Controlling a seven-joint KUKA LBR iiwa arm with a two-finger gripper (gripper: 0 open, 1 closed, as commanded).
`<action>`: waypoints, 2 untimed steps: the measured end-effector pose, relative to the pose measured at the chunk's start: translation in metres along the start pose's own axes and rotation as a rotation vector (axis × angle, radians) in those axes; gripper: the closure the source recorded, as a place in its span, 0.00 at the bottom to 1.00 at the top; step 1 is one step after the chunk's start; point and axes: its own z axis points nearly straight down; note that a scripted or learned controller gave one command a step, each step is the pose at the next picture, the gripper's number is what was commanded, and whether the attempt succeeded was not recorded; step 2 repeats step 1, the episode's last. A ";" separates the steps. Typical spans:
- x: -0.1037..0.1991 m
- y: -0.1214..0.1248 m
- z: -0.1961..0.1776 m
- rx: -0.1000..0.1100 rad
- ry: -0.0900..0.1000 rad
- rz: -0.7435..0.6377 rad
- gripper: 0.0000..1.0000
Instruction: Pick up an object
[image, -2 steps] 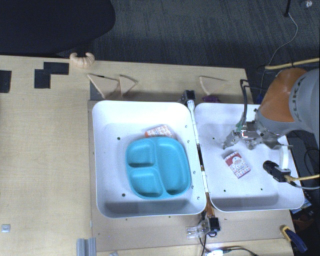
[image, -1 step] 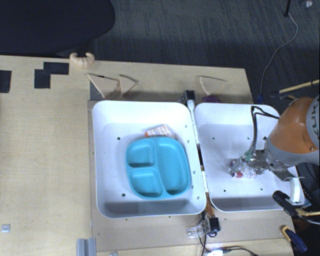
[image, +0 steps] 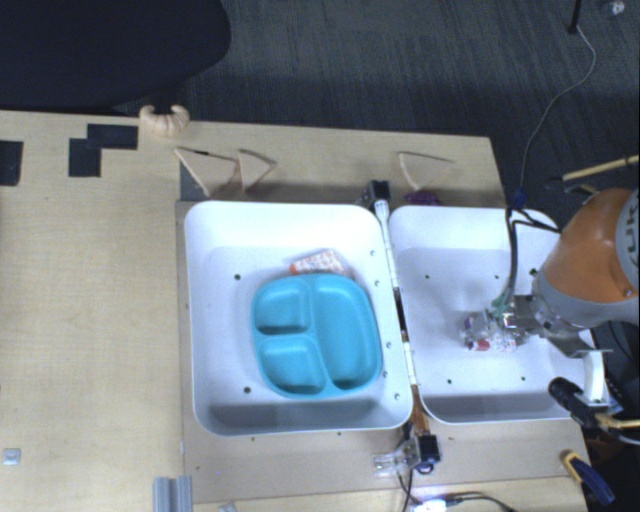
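A blue sectioned plate (image: 317, 333) lies in the left bin (image: 215, 300). A small red-and-white packet (image: 317, 263) pokes out from behind the plate's far edge. My gripper (image: 487, 333) is low inside the right bin (image: 440, 260), near its right side, with the grey arm and orange band (image: 590, 262) coming in from the right. The metal fingers are blurred with a small reddish spot among them, and I cannot make out whether anything is held.
The two white bins sit side by side on a pale wooden bench (image: 90, 320), split by a thin divider (image: 395, 300). A small tan object (image: 163, 120) rests on the bench's far left edge. Cables and clips lie below the bins (image: 415, 458).
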 end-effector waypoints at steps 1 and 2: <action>0.057 0.048 -0.088 0.007 0.003 -0.003 1.00; 0.057 0.048 -0.088 0.007 0.003 -0.003 1.00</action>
